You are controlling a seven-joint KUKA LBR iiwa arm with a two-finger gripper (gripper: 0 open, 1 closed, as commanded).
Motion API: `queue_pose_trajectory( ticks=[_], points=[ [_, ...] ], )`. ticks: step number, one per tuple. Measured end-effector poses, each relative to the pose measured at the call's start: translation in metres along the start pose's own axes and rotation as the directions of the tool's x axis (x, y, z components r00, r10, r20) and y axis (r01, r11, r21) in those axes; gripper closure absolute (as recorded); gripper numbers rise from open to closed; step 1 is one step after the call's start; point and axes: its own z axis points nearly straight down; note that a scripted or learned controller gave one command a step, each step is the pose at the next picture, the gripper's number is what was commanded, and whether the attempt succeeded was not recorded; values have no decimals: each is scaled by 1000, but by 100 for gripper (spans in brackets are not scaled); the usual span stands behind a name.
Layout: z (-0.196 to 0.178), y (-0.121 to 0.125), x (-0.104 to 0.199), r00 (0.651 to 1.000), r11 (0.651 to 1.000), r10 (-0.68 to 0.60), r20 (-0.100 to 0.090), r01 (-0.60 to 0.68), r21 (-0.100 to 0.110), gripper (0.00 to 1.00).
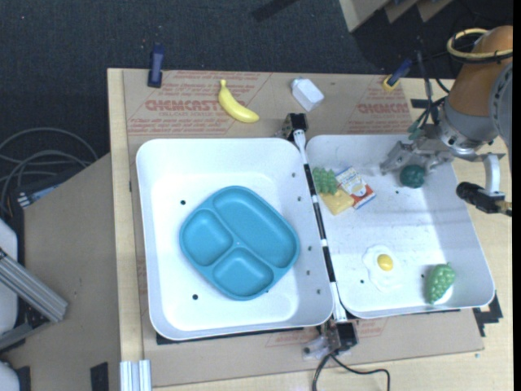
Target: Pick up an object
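Currently the gripper [409,163] sits low over the far part of the right bin [464,243], fingers closed around a dark green ball [413,176], beyond the fried egg [383,265].

The arm [480,88] is showing a rounded orange band above a pale grey wrist shell, with a yellow ring sitting at its top. Dark cables are running along the grey metal gripper [411,160], and a black fitting is sticking out beside the wrist.
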Motion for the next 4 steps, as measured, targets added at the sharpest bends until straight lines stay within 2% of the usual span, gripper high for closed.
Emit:
queue_pose_trajectory(
  ticks=[1, 2, 4],
  points=[
    [-12, 2, -1, 1000, 1000, -1, 6, 1, -6, 100],
    [10, 2, 74, 1000, 1000, 0, 4, 0, -7, 100],
    [-11, 3, 73, 1000, 1000, -1, 7, 1, -12, 100]
  ],
)
